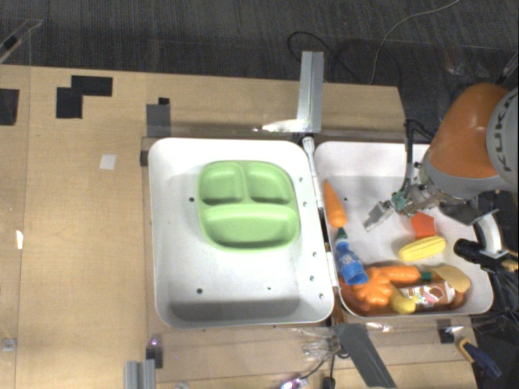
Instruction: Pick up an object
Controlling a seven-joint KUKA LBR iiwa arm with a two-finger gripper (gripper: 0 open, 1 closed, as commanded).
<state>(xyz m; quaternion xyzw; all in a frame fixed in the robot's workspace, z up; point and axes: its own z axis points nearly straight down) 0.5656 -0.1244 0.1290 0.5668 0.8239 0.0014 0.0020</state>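
Observation:
My gripper point(388, 210) hangs over the middle of the right bin point(365, 164), under the grey arm with its orange band point(468, 136). An orange-red block point(423, 224) lies just right of the gripper, with a yellow corn cob point(422, 250) in front of it. An orange carrot point(334, 205) lies along the bin's left wall. At the front of the bin are a blue bottle point(350, 264), a pile of orange toy food point(375, 288) and a brown sauce bottle point(430, 293). I see nothing held in the gripper.
The left bin point(174, 241) holds a green divided plate point(246, 203). A metal post point(310, 87) stands behind the seam between the bins. Cables run across the dark floor at the back. Bare white floor shows in the right bin's far half.

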